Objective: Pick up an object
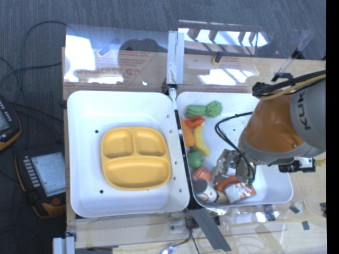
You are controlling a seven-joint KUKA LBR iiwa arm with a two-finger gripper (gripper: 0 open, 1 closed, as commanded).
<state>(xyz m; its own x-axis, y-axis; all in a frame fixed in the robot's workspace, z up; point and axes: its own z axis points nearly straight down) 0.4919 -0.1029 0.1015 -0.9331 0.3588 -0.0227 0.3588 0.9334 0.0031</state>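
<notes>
Arm [278,126]: reaches in from the right, low over the right bin [275,194].
Gripper [231,169]: down among the toys at the bin's near side; whether the fingers are open or closed cannot be told.
Things to pick: a heap along the right bin's left wall, with a green broccoli [213,108], a banana [201,141], a lime [195,158] and a red-and-white packet [239,190].
In the way: the toys crowd the gripper, packet just beside it.
Left bin [85,110]: holds a yellow divided tray [136,157].
</notes>
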